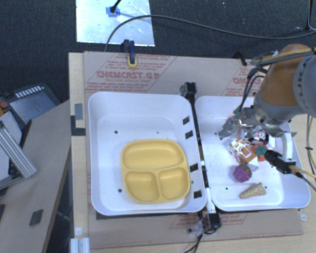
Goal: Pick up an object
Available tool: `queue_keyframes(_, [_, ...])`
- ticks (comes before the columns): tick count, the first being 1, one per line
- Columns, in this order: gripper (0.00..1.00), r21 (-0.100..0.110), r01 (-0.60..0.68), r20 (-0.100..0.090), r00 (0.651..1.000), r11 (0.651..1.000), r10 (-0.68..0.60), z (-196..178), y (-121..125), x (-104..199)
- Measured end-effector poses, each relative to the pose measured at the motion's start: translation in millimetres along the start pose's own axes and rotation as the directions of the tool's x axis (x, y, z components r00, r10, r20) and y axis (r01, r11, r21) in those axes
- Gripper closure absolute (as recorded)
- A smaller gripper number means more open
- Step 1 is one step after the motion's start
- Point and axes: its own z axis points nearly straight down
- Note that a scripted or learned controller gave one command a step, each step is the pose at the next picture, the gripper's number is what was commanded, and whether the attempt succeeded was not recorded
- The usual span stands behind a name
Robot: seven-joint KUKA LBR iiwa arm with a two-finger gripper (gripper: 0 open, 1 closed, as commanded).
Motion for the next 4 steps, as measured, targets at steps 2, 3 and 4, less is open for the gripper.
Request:
queue_keyframes(2, [0.0, -0.019, 0.001, 0.001, 1.0, 1.0, -0.001, 51, 13, 5])
queue_keyframes(3, [1.0, -0.011, 0.0, 0.002, 1.0, 1.0, 0.0, 47, 10, 4])
queue_keyframes(4, [1.0, -0.007, 0.003, 0.001, 1.0, 1.0, -0.003, -16, 16, 6])
